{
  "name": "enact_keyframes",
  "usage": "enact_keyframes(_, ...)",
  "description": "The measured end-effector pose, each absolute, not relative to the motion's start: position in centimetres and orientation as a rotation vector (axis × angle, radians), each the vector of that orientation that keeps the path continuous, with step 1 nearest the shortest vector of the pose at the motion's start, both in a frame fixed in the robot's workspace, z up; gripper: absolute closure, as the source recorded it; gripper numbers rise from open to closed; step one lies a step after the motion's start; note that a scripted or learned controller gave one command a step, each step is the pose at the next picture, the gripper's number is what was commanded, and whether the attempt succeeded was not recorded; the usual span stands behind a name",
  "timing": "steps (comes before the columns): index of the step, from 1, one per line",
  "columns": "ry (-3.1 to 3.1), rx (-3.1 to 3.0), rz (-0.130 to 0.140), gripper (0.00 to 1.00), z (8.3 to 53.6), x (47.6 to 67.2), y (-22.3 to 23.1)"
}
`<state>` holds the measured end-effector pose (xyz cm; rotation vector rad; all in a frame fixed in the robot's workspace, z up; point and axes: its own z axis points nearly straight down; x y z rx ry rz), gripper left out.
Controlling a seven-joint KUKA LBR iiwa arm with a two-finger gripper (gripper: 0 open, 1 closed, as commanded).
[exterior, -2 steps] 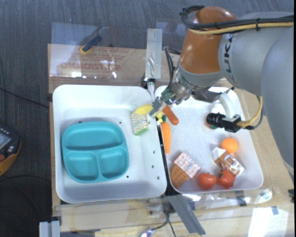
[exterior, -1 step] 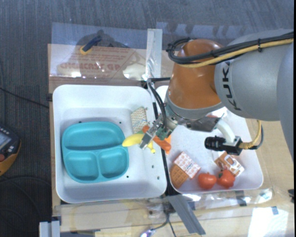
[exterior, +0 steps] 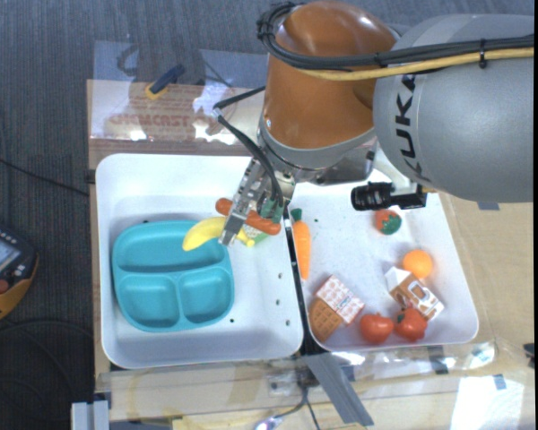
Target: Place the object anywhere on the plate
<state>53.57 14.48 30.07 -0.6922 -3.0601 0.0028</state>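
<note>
The jaws [exterior: 244, 211] look pressed on the toy banana [exterior: 206, 232]. The banana hangs over the back right rim of the blue plate [exterior: 172, 276] in the left bin [exterior: 117, 348]. It lies sideways, its free end pointing left over the plate.

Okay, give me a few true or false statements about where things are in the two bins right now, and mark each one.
1. The plate lies in the left bin. True.
2. The banana lies in the right bin. False: it is at the plate's upper rim, by the end effector.
3. The carrot lies by the divider between the bins. True.
4. The plate is red. False: it is blue.
5. The orange is in the right bin. True.
</note>
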Motion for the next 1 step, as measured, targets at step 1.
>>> enact_keyframes(1, -3.06, -0.692, 0.002, 0.0, 30.08, 53.57, 14.48)
